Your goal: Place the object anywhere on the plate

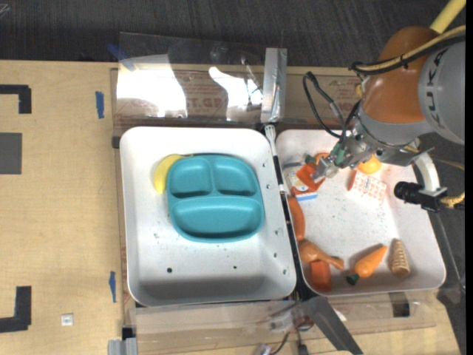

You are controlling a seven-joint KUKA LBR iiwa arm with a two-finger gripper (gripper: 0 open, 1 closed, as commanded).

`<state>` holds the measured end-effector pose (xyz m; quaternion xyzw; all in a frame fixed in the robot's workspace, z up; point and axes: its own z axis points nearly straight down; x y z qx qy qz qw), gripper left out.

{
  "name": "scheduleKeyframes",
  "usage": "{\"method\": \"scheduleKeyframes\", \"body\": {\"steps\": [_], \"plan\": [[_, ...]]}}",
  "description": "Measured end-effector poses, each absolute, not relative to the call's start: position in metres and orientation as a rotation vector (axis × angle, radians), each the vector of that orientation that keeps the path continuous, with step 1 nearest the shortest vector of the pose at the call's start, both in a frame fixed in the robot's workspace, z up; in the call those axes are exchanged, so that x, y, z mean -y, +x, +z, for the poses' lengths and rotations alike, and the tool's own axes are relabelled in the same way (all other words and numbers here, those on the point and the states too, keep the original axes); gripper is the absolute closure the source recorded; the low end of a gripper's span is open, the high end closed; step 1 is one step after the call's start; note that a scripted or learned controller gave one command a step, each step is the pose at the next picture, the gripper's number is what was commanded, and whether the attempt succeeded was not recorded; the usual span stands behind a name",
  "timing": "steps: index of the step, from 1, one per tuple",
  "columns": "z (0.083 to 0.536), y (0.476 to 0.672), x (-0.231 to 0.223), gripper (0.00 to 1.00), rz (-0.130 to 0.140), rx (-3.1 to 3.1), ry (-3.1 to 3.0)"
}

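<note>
You've got the gripper low in the right bin, upper-left part, over an orange-white packet; can't tell what it's doing w/ it. Teal divided plate sits in left bin, long axis running left-right, yellow item tucked under its upper-left edge. Around the gripper: red-print card just right, toy carrot pointing lower-left, waffle cone, orange pieces along bin's left wall.

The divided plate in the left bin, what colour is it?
Teal blue, seen in the camera view: the divided plate.
</note>
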<state>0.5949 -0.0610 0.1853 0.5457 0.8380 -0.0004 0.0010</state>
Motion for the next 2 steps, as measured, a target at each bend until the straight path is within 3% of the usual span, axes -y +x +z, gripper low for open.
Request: {"method": "scheduleKeyframes", "body": {"steps": [1, 2], "plan": [[0.220, 0.529, 0.019, 1.00, 0.003, -2.521, 1.874], [0.184, 0.479, 0.003, 1.00, -0.001, -2.565, 1.816]]}}
